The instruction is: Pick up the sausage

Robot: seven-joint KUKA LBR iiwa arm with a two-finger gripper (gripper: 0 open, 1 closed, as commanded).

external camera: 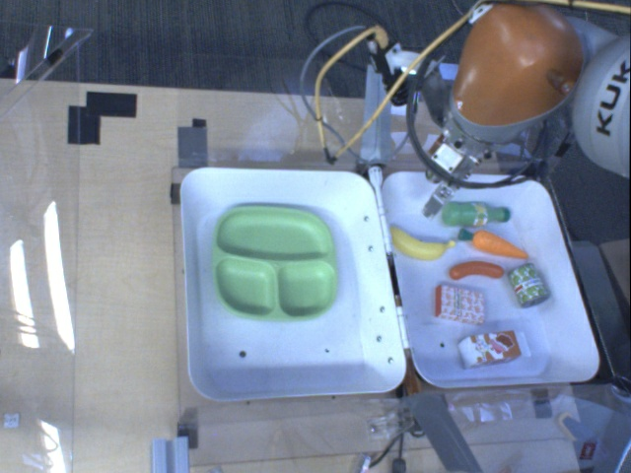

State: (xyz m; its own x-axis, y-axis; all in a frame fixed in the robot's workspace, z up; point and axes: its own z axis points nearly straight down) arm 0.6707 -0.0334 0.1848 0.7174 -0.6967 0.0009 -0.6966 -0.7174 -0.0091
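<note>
One arm (513,67) over the right bin's (577,294) far edge, fingers' (435,203) state unclear, sausage (476,270) apart.

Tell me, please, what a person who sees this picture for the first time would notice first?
The big orange band of the arm at the top right catches the eye first, with the gripper hanging over the far end of the right bin. Next comes the green divided tray alone in the left bin. The red sausage lies among toy foods, below the carrot.
</note>
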